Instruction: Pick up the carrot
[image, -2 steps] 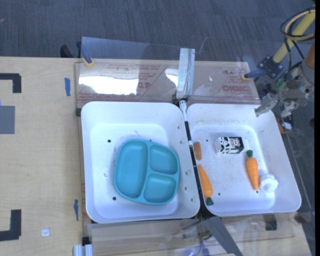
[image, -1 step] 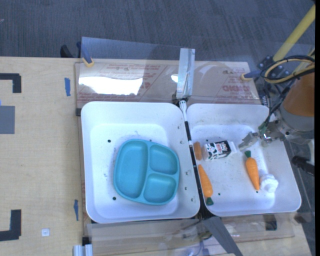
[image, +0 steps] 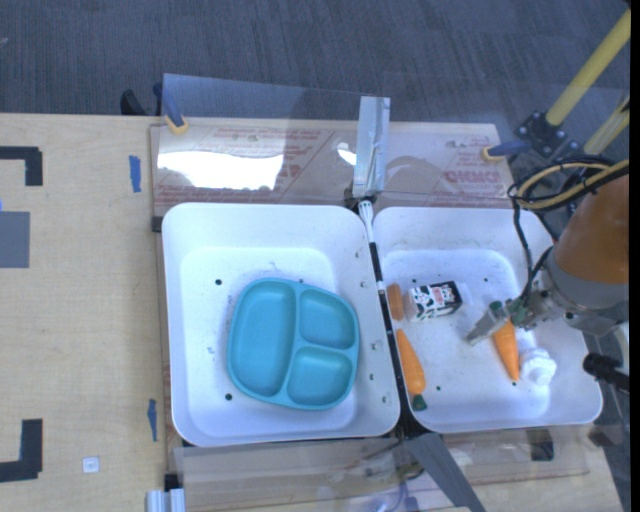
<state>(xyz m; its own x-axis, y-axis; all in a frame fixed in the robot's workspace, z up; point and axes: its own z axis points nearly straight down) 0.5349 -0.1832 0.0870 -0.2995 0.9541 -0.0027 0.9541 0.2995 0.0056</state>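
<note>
Two carrots lie in the right bin (image: 470, 405). One carrot (image: 507, 350) is at the gripper (image: 512, 318); I cannot tell its grip. The other carrot (image: 410, 365) lies by the wall. A slanted carrot could slip.

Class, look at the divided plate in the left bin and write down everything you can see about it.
The divided plate is light blue and looks like smooth plastic, with rounded corners and a raised rim. Ridges split it into three compartments: one large on the left, two smaller on the right. It lies flat and right side up, turned slightly askew, on the floor of the left bin, roughly centred. Nothing lies in its compartments.
</note>
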